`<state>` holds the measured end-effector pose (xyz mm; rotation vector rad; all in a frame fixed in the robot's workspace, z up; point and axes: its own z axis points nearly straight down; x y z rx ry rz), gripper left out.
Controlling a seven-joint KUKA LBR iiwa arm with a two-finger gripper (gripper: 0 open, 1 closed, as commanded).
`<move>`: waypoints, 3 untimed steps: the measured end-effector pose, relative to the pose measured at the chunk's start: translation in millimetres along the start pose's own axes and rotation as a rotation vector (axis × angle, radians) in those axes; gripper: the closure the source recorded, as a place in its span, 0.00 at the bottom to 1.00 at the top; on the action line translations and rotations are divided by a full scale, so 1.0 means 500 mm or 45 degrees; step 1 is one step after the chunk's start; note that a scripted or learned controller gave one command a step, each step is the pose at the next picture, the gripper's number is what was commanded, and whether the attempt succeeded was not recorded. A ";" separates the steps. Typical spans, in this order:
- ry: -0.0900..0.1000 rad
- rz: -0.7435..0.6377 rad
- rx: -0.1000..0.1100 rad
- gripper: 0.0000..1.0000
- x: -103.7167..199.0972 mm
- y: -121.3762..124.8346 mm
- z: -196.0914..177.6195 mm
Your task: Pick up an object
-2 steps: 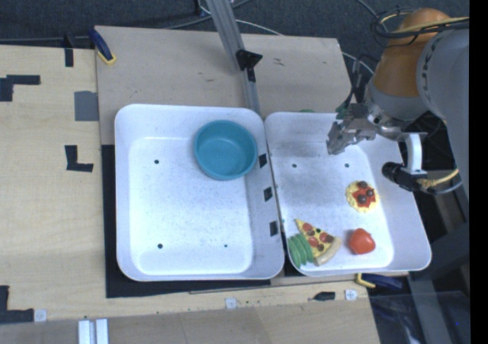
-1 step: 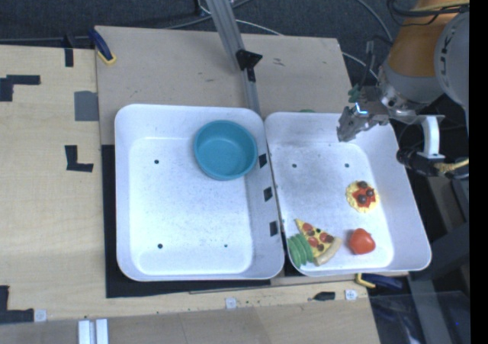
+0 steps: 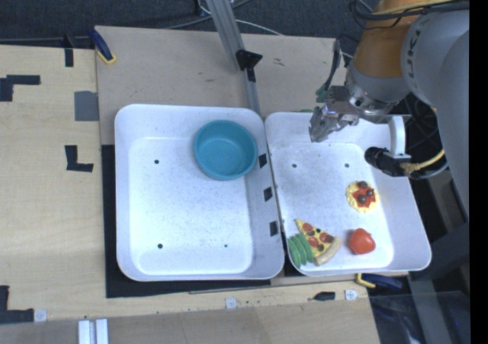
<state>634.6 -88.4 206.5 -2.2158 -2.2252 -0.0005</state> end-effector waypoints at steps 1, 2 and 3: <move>0.000 -0.001 0.000 1.00 0.107 0.012 0.013; 0.000 0.000 0.000 1.00 0.208 0.034 0.014; 0.000 0.000 -0.002 1.00 0.306 0.043 -0.020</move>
